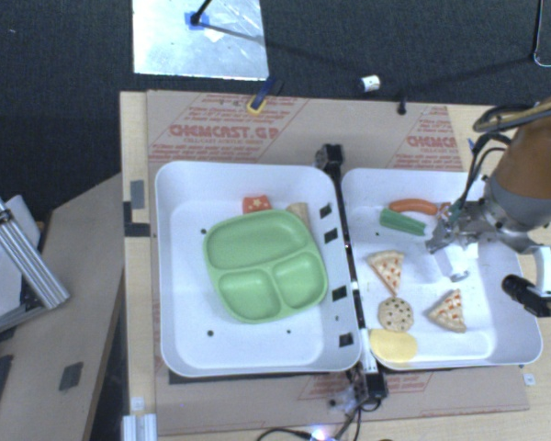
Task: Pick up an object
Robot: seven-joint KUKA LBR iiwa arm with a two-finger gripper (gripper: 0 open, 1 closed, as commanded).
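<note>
- I am watching the gripper point(448, 251) hanging low inside the right bin point(514, 343), its metal fingers point(438, 237) pointing down toward the smooth white floor; from this slant I cannot tell whether they are apart or together, and I am seeing nothing between them.
- A flat triangular pizza slice point(387, 269), tan crust with red topping, is lying just left of the fingers and a little toward the camera.
- A second pizza slice point(449, 311), the same wedge shape, is lying just below the fingers, toward the bin's near wall.
- A green bar-shaped toy point(403, 220) and an orange sausage-shaped piece point(412, 206) are resting side by side just beyond the fingers, up and to the left.
- A round speckled cookie point(396, 314) and a smooth yellow disc point(394, 345) are sitting further toward the camera, left of the fingers, the disc close to the bin's near corner.
- Well to the left, in the left bin point(179, 246), a glossy green divided plate point(264, 265) is lying flat, with a small red block point(256, 204) and a beige piece point(298, 212) at its far edge.
- Both bins are sitting on brown printed cardboard point(220, 127) over the worktop point(78, 274).
</note>
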